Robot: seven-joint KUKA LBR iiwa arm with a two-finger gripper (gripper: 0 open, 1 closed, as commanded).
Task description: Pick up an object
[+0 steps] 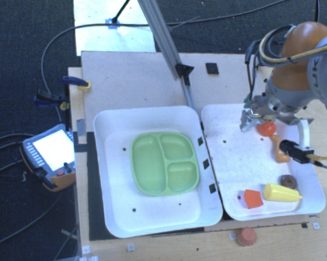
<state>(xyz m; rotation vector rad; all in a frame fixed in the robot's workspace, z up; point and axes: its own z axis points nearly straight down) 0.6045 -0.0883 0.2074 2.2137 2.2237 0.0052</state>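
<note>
The arm's gripper [248,120] hangs low over the back of the right bin [230,167], just left of a small red ball [267,129]. An orange carrot-shaped piece [277,150] lies right of the ball, near the bin's right wall. At the front of this bin are a brown ring [287,181], a yellow cone-like piece [281,193] and a red-orange block [253,198]. I see nothing held in the gripper.
The left bin [118,210] holds a green divided plate [165,163]. A grey pole [165,38] slants down to the seam between the bins. A reddish disc [246,236] lies on the bench in front. A teach pendant [50,154] sits far left.
</note>
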